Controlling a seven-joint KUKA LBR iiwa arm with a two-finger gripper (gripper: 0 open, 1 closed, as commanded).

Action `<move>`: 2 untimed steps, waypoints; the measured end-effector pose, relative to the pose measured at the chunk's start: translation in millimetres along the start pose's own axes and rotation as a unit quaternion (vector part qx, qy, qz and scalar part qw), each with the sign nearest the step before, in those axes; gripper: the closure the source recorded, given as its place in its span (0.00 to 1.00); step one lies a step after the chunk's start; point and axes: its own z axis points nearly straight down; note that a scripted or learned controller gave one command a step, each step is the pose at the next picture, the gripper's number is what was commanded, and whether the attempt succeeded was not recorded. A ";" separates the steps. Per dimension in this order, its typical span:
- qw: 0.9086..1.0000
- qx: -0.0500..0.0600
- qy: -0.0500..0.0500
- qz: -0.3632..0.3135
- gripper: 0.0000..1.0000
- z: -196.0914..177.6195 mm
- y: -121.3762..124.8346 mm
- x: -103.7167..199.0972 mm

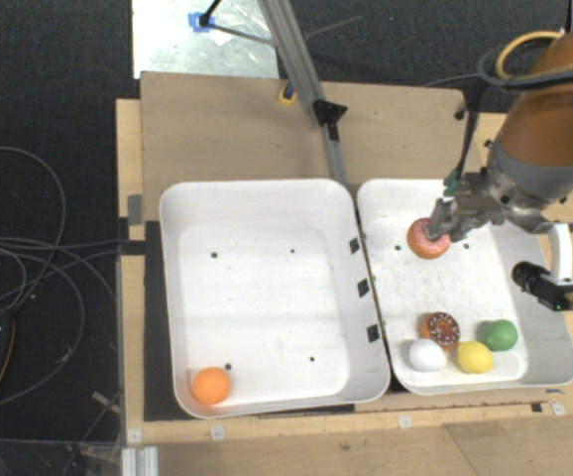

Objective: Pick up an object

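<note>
Single camera, looking down at a slant. Arm [549,117] enters from the upper right of the frame, and the gripper [448,222] sits low over the upper part of the right bin [554,365]. Directly at its tip, just left and a touch below in the picture, lies a pink-orange frosted doughnut [427,239]; the dark finger assembly overlaps its upper right edge, so the two read as touching or very nearly so. Whether the doughnut is actually pinched cannot be made out, because the tips are hidden against it at this slant, and the jaw state cannot be told either. The doughnut looks round, with no long axis to align to, so my judgement is that the deciding relation is height and centring: the tool appears offset toward the doughnut's upper right rim, not over its middle. Other candidates sit well apart, along the lower edge of the same bin: a chocolate sprinkled doughnut [440,328], a white ball [426,355], a yellow ball [475,357], a green ball [502,335]. An orange ball [210,386] rests in the lower left corner of the left bin [267,201], farthest from the tool. Judged target: the pink-orange doughnut, nearest by a wide margin; grasp unconfirmed
</note>
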 end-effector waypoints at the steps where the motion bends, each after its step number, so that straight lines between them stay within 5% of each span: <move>1: 1.000 0.001 0.000 0.000 1.00 16.3 18.1 49.0; 2: 1.000 0.000 0.000 0.000 1.00 10.1 45.1 96.4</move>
